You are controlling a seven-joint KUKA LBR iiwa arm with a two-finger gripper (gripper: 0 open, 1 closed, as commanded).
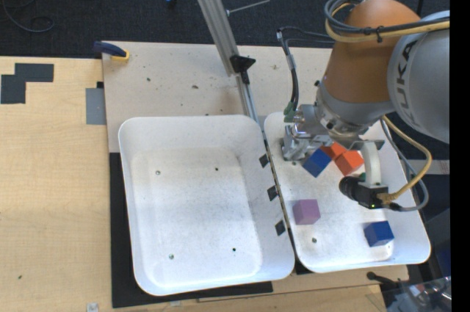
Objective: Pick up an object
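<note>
Metal two-finger gripper (pixel 299 145) low over right bin (pixel 411 248) near its far-left corner; cannot tell its state; matte blue cube (pixel 316 162) just beside it, touching orange block (pixel 348 158); purple cube (pixel 306 212) mid-bin; second blue cube (pixel 379 233) near front-right corner

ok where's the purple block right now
The purple block lies in the right-hand bin, near its left wall, just below the gripper and up-left of the blue block by the front corner.
</note>
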